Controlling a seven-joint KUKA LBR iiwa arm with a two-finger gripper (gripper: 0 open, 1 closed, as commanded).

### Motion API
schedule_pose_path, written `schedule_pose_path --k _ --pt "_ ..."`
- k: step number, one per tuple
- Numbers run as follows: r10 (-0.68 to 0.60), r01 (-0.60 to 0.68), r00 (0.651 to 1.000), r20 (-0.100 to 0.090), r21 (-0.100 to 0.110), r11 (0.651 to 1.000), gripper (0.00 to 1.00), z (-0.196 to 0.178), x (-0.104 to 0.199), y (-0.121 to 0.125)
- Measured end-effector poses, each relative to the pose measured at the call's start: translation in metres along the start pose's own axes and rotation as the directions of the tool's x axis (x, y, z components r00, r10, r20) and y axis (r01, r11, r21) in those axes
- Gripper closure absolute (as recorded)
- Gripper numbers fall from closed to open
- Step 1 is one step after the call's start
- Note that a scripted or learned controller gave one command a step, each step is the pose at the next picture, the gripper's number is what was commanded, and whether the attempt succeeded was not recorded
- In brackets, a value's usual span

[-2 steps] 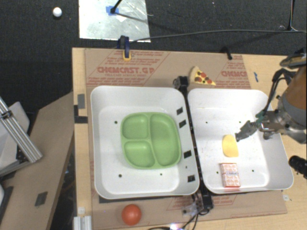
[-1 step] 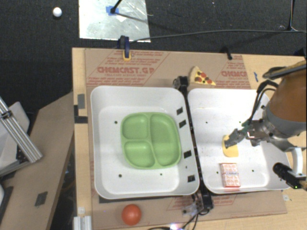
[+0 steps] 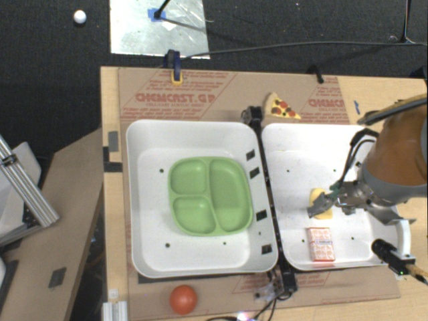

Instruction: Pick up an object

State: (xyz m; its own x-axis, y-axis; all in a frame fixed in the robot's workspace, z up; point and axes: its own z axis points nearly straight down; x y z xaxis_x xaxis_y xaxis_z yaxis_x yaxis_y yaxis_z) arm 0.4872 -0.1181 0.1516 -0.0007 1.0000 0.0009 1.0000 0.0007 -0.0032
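Yellow object point(image 3: 323, 202) sits mid right bin point(image 3: 294, 139), partly under the gripper point(image 3: 319, 204). Can't tell whether anything is between them. Advice: centre on the yellow piece, drop straight, close only once it's squarely between, lift slow. Pink box point(image 3: 320, 243) lies just nearer the bin's front edge, so avoid clipping it. Green tray point(image 3: 210, 196) fills left bin point(image 3: 144, 146).

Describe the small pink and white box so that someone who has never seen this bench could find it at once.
Start at the right bin of the two white bins. Go to its near edge, just below the tool and the yellow piece it is reaching at. The box lies flat there: it is rectangular with pink and white print, while its neighbour is plain yellow.
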Motion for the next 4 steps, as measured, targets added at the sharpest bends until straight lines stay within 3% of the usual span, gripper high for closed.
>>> schedule_pose_path --k 1,2,4 --pt "0.000 0.000 1.000 0.000 0.000 1.000 0.00 0.049 -0.010 0.002" --pt "-0.001 0.001 1.000 0.001 -0.006 1.000 1.00 0.036 -0.009 0.003" --pt "-0.005 0.005 1.000 0.002 -0.010 1.000 1.00 -0.059 -0.004 0.014"
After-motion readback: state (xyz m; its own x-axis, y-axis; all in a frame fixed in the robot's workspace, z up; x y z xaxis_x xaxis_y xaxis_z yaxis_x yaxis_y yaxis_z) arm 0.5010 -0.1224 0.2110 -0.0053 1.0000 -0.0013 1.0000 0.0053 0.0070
